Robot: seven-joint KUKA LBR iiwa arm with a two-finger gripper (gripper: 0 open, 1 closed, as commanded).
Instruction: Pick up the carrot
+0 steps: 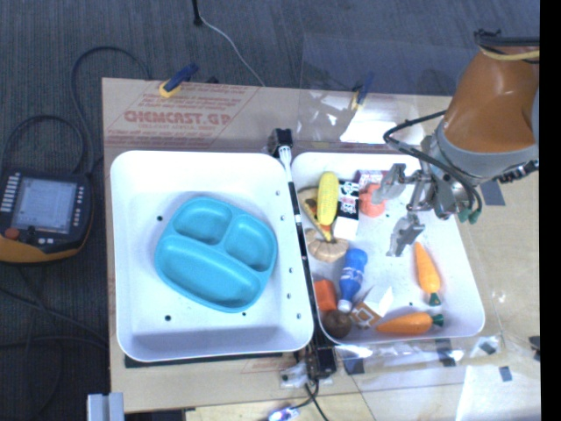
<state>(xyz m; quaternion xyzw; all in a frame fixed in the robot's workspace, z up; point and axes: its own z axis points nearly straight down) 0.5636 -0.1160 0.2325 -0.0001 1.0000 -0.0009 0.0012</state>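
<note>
Above the right bin, your gripper hangs with jaws apart and empty: centre it over the nearer carrot, aligning across its width before descending.

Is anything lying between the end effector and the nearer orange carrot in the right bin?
In the camera view, the end effector sits just left of the upright orange carrot; only bare white bin floor separates them.
</note>
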